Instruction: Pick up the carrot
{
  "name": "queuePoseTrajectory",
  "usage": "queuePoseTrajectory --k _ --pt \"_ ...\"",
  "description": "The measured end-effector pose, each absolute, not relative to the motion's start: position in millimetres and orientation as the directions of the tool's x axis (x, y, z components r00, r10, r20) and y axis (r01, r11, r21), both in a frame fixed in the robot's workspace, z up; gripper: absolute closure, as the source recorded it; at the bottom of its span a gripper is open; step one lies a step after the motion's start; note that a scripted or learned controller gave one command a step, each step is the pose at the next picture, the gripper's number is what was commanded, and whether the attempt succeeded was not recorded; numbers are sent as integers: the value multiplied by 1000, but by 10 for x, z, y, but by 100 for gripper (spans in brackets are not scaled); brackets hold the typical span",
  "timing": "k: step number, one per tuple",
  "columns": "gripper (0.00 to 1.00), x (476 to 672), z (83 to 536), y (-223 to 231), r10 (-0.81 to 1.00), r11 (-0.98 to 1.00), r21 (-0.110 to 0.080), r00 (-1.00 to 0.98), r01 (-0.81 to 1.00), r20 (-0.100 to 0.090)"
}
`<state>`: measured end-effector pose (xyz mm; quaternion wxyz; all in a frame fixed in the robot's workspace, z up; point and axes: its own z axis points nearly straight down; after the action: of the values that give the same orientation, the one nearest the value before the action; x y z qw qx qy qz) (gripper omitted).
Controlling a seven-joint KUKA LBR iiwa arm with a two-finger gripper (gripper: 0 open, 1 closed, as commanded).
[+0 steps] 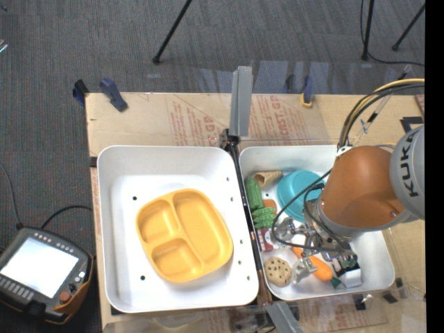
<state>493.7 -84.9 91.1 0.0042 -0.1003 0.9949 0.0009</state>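
Observation:
The carrot [322,269] is a small orange piece lying near the front of the right bin [378,255]. Part of it is covered by the gripper. My gripper [312,254] hangs under the orange wrist band, low in the right bin and directly over the carrot's left end. Cables and the wrist hide how it meets the carrot.
Beside the carrot in the right bin are a cookie [278,270], a green ridged vegetable [257,205], a teal bowl [297,190], a cone [268,178] and a small white and green item [349,275]. The left bin [118,172] holds a yellow divided plate [184,236].

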Motion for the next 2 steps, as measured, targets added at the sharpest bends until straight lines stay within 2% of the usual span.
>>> queuePoseTrajectory --k 1,2 --pt "100 4967 1030 -833 -204 979 0 -979 -204 -17" --pt "100 4944 2177 -526 -142 990 -1 -990 -142 -12"
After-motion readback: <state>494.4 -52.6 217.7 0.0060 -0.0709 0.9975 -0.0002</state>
